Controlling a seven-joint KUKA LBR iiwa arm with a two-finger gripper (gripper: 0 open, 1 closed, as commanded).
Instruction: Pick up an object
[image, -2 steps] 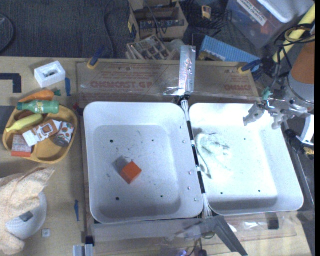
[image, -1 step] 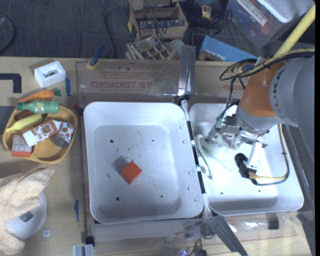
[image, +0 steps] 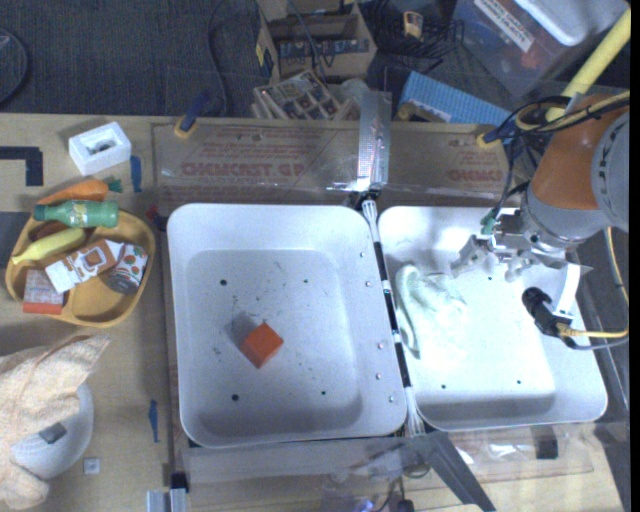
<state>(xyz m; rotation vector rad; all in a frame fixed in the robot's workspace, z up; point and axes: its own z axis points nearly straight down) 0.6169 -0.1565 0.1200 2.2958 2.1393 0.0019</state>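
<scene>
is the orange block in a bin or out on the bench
In a bin: the orange block rests on the floor of the left bin, apart from its walls.

Orange block (image: 263, 344) — left bin (image: 200, 240).

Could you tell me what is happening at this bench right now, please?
A robot arm is reaching in from the right over the right bin, with its tool above the bin's upper part. Below and to the left of the tool lies a pale, translucent bag-like object. An orange block sits in the left bin, far from the tool. Nothing can be seen held by the tool. A yellow bowl of toy food sits off to the left of the bins.
</scene>
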